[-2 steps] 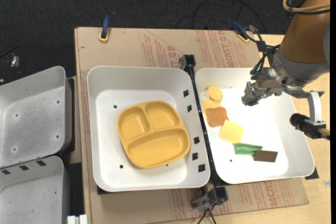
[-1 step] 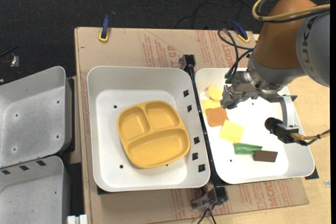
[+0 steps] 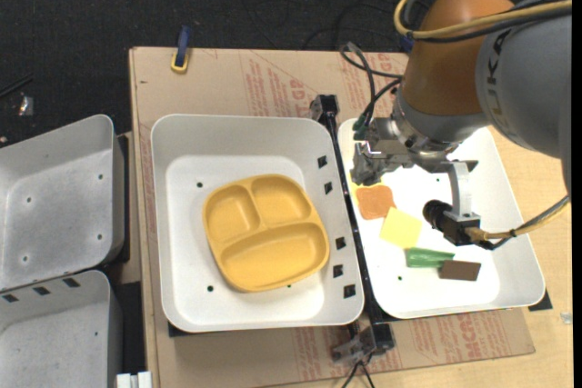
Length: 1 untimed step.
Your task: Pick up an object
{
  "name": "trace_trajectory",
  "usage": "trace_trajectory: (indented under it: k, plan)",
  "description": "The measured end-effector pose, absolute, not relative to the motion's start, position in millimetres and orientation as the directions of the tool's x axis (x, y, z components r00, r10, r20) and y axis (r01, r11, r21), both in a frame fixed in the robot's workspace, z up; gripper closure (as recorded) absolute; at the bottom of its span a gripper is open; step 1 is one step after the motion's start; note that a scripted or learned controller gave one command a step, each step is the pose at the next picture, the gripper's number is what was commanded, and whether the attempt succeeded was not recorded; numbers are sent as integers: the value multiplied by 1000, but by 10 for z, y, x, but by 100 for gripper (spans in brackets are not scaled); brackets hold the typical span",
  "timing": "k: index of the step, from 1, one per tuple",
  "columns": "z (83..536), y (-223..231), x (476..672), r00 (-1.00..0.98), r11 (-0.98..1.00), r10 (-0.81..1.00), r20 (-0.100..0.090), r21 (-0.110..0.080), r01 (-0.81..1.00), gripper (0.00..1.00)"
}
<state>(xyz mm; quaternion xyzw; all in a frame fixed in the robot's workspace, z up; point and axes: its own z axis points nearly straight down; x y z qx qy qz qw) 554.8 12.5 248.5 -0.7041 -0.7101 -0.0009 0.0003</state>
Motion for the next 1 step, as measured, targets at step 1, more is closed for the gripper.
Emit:
trace_trajectory:
  k: [1]
  plan:
    - [2530,631,5558,-9,9,1000,2,0,1000,100]
